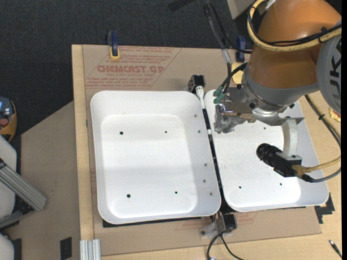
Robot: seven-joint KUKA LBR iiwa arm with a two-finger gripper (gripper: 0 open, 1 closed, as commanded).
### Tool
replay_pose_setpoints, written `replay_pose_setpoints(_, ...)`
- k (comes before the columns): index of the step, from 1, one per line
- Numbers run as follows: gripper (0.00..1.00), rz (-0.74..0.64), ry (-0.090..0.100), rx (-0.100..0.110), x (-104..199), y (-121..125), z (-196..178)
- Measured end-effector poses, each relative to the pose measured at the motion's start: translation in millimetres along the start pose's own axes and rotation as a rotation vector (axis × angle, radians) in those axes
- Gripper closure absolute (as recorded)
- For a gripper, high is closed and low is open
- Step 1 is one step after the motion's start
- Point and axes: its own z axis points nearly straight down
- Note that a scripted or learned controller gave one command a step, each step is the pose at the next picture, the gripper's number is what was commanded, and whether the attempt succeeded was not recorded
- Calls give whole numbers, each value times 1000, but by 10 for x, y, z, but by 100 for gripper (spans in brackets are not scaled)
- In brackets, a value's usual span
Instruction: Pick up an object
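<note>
- The arm (287, 42) reached in from the right, positioned over the right bin (255, 191).
- The gripper (225, 121) hung low near that bin's left edge, beside the divider between the bins.
- The gripper's state could not be determined.
- No object to pick could be made out.
- The left bin (146, 156) rested on the desk (87, 80).

Bench board on a dark floor

A brown board (135, 64) printed with faded red lettering lies on dark speckled carpet (65, 15). A blue clamp (113, 42) grips its far edge, and a grey metal rail (21, 186) slants in at the left.
</note>
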Motion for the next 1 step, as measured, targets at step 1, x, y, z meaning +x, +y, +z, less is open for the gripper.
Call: replay_pose_setpoints(1, 100, -3, 1, -5, 211, -244, -219)
